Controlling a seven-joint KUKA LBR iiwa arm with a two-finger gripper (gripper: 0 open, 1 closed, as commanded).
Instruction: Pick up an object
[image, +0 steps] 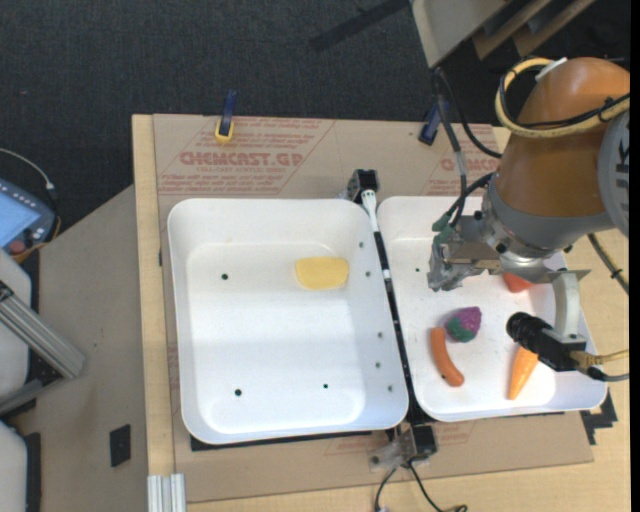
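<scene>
My gripper (447, 277) hangs over the right bin (420, 225), near its middle, just above and to the left of a purple and green lump (463, 323). Nothing shows in its grasp. An orange sausage-shaped piece (447, 357) lies in front of the lump. At the bin's front right lies an orange carrot cone (521, 373). A small red thing (517, 284) peeks out from under the wrist. A flat yellow piece (321, 272) rests in the left bin (200, 300).
The two white bins sit side by side on a cardboard sheet (250, 150), divided by a black rail (390, 300). Blue clamps (227, 118) hold the sheet's far edge. The bulky orange and grey arm (560, 150) looms over the right bin's back right.
</scene>
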